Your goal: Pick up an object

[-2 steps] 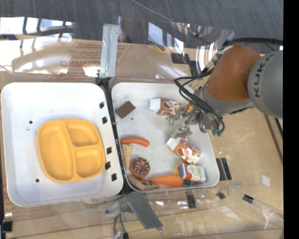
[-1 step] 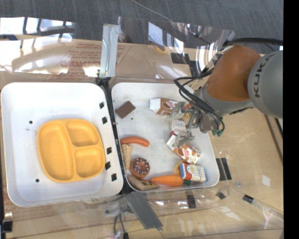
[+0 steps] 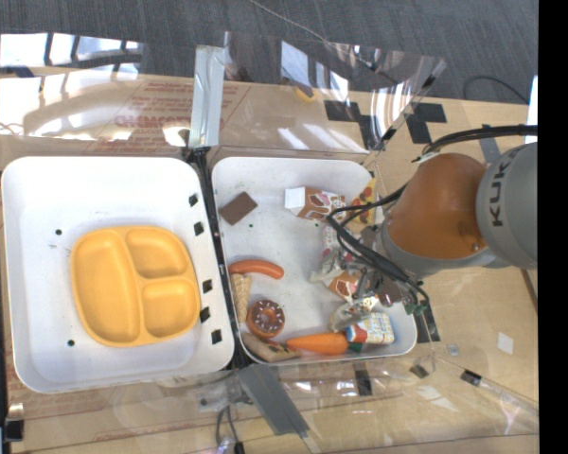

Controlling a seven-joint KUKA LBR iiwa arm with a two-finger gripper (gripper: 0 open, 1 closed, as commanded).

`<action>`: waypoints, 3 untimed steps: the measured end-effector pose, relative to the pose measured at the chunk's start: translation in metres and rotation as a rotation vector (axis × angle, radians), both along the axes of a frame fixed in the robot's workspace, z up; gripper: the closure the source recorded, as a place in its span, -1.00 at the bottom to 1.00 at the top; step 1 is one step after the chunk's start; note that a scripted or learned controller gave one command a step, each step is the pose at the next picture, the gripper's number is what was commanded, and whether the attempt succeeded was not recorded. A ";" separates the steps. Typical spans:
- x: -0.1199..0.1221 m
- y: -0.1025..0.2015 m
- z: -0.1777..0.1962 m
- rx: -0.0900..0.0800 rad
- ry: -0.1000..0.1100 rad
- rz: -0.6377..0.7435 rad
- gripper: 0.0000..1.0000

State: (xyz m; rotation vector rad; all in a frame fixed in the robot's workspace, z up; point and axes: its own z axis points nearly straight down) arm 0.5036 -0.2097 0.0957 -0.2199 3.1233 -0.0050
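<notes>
Reaches in from the right over the right-hand white bin (image 3: 265,173), grey upper link (image 3: 511,206) at the frame's right side with dark lettering on it. Orange band (image 3: 435,206) bulges above the bin's right rim, facing the camera. Black cables loop from the band down across the wrist. Gripper (image 3: 355,287) points down into the bin's right half, toward its near-right corner, wrist steeply tilted. Finger spread hidden by the cables and the arm's own bulk.
</notes>
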 end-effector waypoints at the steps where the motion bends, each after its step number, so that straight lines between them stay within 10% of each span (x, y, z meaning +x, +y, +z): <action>1: 0.003 0.001 0.011 -0.001 -0.005 0.007 1.00; 2: 0.008 0.072 0.094 0.002 0.000 -0.003 1.00; 3: 0.041 -0.002 0.062 0.000 0.009 0.068 1.00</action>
